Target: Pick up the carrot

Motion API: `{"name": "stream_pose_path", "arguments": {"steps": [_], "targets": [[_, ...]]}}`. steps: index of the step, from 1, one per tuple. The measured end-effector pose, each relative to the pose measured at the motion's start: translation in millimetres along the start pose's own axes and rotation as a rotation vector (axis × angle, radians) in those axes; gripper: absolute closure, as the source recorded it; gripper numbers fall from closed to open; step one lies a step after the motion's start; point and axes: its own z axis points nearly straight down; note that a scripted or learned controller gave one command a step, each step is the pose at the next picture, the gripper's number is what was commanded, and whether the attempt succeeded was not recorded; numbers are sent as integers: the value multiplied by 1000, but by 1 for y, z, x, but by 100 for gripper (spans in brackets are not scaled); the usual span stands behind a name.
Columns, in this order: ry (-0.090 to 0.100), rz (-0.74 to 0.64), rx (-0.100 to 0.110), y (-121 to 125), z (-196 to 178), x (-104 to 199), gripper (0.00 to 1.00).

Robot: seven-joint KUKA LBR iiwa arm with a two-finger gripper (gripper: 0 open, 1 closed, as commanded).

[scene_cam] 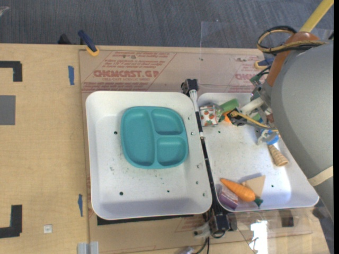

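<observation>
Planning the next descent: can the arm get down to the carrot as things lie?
Probably yes. The carrot lies on top at the right bin's near edge, nothing over it, though a wedge and purple piece touch it.

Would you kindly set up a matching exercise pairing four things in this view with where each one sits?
Things:
1. carrot
2. teal divided plate
3. ice-cream cone
4. blue clamp

Places:
A. middle of the left bin
B. near edge of the right bin
C. top left corner of the cardboard sheet, outside the bins
D. right side of the right bin, beside the arm

Pairs: 1-B, 2-A, 3-D, 4-C
</observation>
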Motion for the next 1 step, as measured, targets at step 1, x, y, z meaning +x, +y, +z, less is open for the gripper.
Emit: {"name": "stream_pose_path", "arguments": {"steps": [1], "targets": [[27,-58,-9,-60,-100,7,0]]}}
